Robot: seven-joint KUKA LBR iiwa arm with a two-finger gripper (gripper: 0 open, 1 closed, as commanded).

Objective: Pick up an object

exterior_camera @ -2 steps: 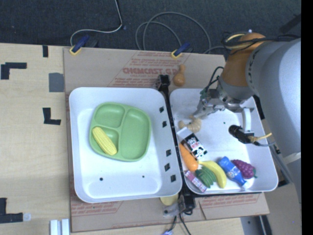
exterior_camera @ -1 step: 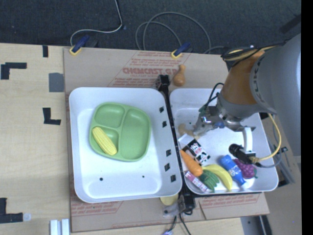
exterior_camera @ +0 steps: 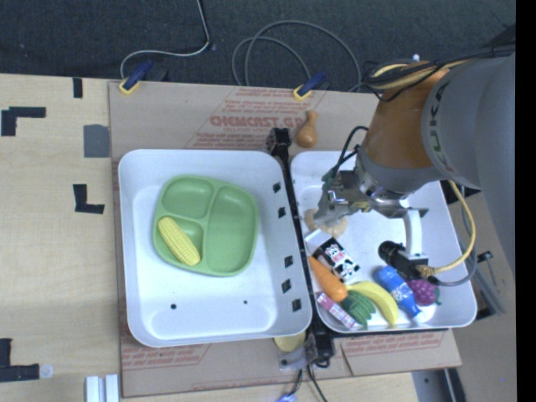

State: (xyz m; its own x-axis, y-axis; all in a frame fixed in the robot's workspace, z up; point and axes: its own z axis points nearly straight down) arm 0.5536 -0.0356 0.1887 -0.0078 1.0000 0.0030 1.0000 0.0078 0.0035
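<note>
1. Cardboard sheeting covers the desk (exterior_camera: 50,249), likely to keep the two white bins in place side by side.
2. Left bin (exterior_camera: 134,224) carries a green divided plate (exterior_camera: 219,224) with a corn cob (exterior_camera: 178,240) in one compartment.
3. Right bin (exterior_camera: 448,216) crowds its toys at the near end: carrot (exterior_camera: 329,280), banana (exterior_camera: 378,300), blue bottle (exterior_camera: 397,287), grapes (exterior_camera: 424,290).
4. Fingers (exterior_camera: 333,210) hang low over a pale object (exterior_camera: 322,219) near the bin's left wall; I cannot tell how far apart they stand or whether they hold anything.

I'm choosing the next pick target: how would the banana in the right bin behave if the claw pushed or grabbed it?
The banana looks like smooth toy plastic, so probably light and slippery. Its curved shape may pivot or roll when pushed. It lies beside the green toy and blue bottle, so these would likely shift too.
</note>
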